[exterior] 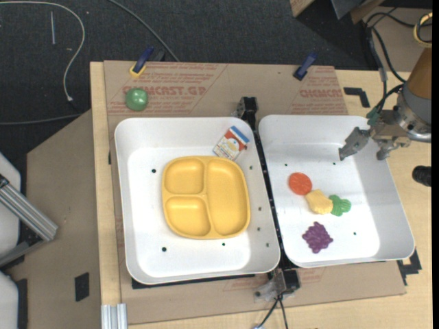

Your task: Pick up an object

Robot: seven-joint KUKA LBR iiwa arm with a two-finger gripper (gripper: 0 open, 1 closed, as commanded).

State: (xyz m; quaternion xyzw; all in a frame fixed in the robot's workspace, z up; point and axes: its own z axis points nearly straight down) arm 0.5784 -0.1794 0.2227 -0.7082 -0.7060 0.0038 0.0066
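In the right bin [384, 245] lie an orange-red disc [300, 183], a yellow lumpy piece [317, 201], a green piece [339, 205] touching the yellow one, and a purple grape bunch [317, 236]. My gripper [366, 149] hovers over the bin's far right part, up and to the right of these objects and apart from all of them. Its two fingers are spread wide, so it is open with nothing between them.
The left bin [137, 184] holds a yellow divided plate [206, 197] and a small carton [230, 142] leaning near its far right corner. A green ball [136, 99] rests on the bench behind that bin. Blue clamps [142, 62] [305, 66] grip the board's far edge.
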